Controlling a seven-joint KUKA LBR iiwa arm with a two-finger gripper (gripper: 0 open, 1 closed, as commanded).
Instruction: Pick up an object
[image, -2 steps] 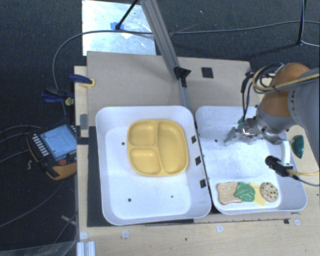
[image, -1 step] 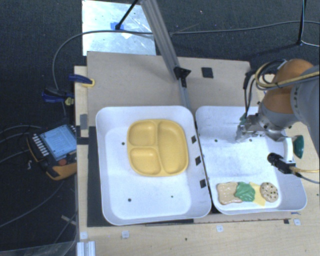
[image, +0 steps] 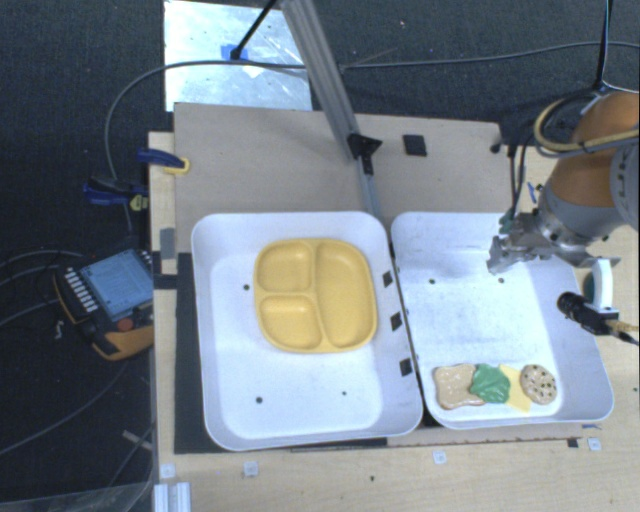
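Approach step. Gripper (image: 500, 262) over right bin (image: 455, 300), grip state unreadable. Toy food row, toast (image: 455, 386), green leaf (image: 490, 382), cookie (image: 538, 382), well below gripper. Next: shift toward row, descend.

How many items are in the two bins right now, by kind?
Plate, yellow, left bin: 1
Toast, right bin: 1
Green leaf: 1
Cheese: 1
Cookie: 1
Total: 5
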